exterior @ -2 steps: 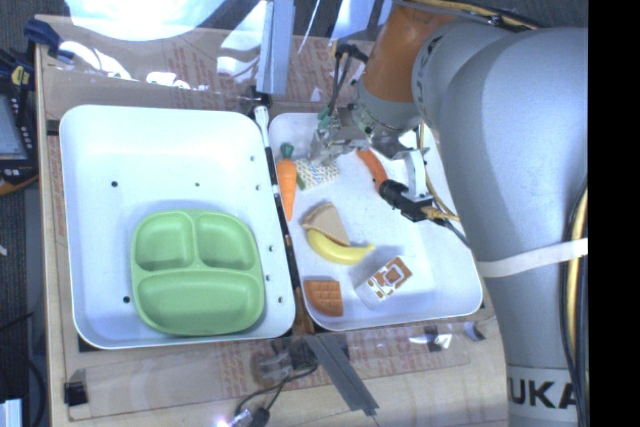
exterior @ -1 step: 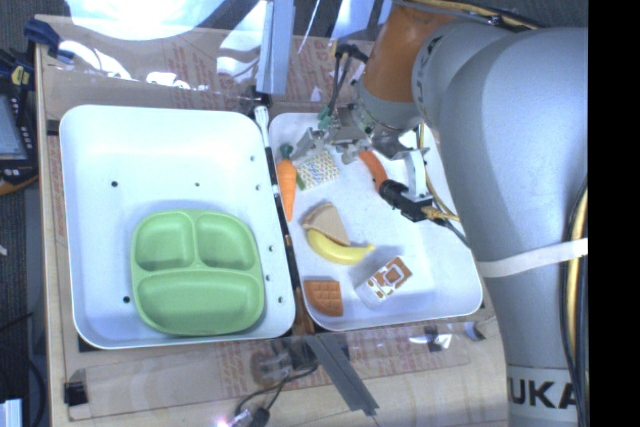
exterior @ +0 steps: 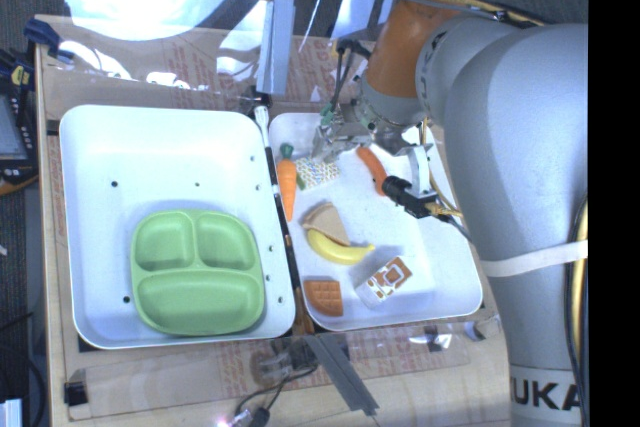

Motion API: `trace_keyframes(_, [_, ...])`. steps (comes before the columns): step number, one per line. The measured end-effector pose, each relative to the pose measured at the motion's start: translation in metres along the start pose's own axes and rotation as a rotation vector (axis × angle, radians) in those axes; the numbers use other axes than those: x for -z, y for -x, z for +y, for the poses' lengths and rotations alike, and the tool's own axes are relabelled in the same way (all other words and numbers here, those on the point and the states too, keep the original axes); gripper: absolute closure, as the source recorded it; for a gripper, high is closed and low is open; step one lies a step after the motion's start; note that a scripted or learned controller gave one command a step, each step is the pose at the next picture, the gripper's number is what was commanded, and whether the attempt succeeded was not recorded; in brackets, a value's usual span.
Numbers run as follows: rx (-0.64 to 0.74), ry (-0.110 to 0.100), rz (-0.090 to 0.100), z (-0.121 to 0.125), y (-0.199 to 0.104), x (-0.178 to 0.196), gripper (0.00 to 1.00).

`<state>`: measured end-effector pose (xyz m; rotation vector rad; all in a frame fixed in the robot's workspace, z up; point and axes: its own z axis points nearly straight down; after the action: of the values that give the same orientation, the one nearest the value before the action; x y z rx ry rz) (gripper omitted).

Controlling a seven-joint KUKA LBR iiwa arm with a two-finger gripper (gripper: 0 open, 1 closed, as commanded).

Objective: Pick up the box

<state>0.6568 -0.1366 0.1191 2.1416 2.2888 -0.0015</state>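
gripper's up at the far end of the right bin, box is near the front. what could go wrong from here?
1. The gripper sits over the speckled item and carrot, far from the box; closing here would likely grab the wrong thing.
2. The banana and waffle lie close to the box, so a descent there may nudge them or pinch one.
3. The box lies near the right bin front wall, leaving little finger room.
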Motion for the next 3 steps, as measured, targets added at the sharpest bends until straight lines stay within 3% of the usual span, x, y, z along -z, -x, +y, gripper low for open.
trace_keyframes(1, [0.000,0.000,0.000,0.000,0.000,0.000,0.00])
trace_keyframes(2, [0.098,0.011,-0.009,-0.002,0.000,-0.018,0.00])
trace_keyframes(3, [0.104,0.006,-0.003,-0.002,-0.004,-0.009,1.00])
